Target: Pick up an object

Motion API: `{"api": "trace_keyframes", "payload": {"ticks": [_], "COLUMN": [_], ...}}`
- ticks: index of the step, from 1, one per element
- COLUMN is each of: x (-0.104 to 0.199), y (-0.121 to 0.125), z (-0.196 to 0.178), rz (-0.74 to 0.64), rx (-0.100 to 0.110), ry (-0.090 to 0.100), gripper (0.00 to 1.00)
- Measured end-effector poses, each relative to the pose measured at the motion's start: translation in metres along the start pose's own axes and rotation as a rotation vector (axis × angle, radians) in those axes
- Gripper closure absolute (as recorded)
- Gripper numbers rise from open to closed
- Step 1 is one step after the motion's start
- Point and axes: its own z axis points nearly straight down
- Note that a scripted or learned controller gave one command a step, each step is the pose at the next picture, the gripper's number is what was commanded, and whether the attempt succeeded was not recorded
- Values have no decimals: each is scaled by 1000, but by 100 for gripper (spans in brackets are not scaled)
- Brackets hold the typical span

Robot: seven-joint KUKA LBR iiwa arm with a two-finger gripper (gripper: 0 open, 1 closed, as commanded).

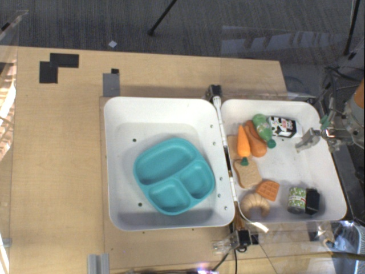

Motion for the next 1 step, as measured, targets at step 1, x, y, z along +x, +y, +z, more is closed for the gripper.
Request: {"api": "trace_keyframes", "payload": {"ticks": [1], "x": [35], "y": [23], "z": [116], "rz": [244], "rx": [21], "ry": [6], "gripper": [0]}}
